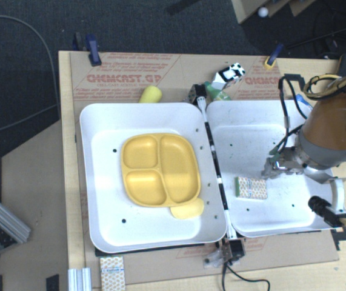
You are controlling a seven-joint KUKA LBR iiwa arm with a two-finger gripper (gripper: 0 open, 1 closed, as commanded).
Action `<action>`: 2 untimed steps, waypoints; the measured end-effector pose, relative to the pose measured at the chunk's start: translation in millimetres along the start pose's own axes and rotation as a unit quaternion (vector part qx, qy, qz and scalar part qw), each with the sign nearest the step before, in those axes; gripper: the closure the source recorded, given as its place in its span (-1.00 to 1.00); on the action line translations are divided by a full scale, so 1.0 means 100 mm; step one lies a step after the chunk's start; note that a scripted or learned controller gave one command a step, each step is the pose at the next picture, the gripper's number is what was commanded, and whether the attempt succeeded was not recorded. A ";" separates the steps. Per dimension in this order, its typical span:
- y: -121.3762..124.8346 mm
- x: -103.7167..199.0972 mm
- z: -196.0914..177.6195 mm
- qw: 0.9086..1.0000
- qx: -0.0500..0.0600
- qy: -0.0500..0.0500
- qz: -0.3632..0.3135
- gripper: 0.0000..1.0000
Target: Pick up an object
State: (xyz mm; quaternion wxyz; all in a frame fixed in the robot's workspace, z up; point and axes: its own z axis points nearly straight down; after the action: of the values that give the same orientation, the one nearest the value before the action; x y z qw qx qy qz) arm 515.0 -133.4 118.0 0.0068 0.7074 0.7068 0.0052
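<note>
Camera view from above lets us see two white bins side by side on the table (pixel 69 162). We find the arm (pixel 333 129) coming in from the right edge, its orange band above the wrist, and its pincer (pixel 274 165) low inside the right bin (pixel 245 220). Whether the pincer is released or clenched we cannot tell from this angle.

Just beside the pincer, toward the table's near edge, we see a small flat packet (pixel 251 188) with a green end lying on the right bin's floor; whether the two touch we cannot tell.

In the left bin (pixel 100 180) we see a yellow divided plate (pixel 159 168) with three compartments, and a pale yellow piece (pixel 188 210) peeking out from under its near edge.

Behind the bins, along the table's far edge, we notice a yellow object (pixel 151 94), a black-and-white item (pixel 230 73), and blue clamps (pixel 91 48).
</note>
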 end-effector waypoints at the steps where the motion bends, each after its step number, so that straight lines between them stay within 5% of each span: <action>1: 0.00 0.00 0.00 1.000 0.000 0.000 0.000 -1.00; 2: -0.02 0.35 -0.07 1.000 0.008 0.001 -0.001 -1.00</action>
State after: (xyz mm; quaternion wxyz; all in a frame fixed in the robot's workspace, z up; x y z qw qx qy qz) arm 513.2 -98.7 125.4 0.0005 0.7067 0.7075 0.0005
